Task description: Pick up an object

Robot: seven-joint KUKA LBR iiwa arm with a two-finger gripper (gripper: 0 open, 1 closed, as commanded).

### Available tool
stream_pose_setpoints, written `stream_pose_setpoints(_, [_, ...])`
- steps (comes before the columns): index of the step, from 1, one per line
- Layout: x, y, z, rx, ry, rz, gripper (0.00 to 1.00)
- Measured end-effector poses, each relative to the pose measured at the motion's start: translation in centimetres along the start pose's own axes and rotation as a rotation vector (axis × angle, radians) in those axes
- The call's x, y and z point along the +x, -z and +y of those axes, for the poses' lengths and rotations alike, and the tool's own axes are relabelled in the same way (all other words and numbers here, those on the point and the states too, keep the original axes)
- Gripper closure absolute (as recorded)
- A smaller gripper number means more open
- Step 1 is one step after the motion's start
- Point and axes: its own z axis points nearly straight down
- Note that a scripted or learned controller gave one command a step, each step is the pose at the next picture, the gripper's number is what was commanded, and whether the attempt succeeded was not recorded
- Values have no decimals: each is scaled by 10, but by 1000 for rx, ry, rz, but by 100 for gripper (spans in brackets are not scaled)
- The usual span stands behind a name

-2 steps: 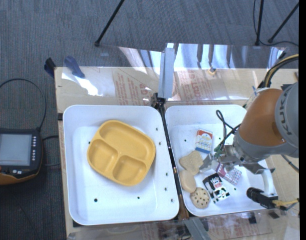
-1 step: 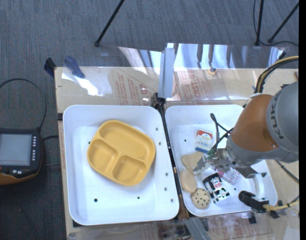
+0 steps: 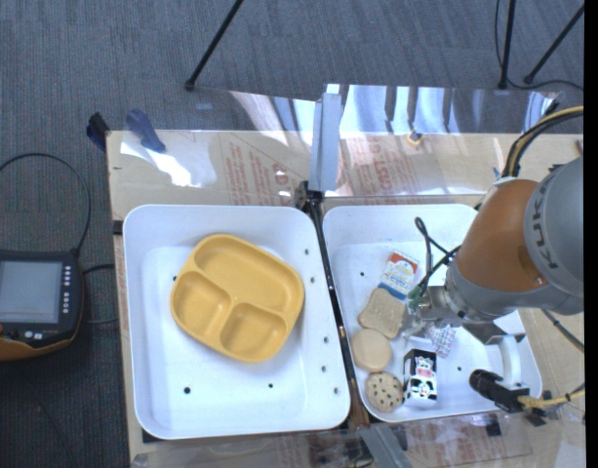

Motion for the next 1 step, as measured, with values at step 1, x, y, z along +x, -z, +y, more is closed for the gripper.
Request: stream_pose_setpoints(1, [0, -1, -1, 2, 0, 0, 0])
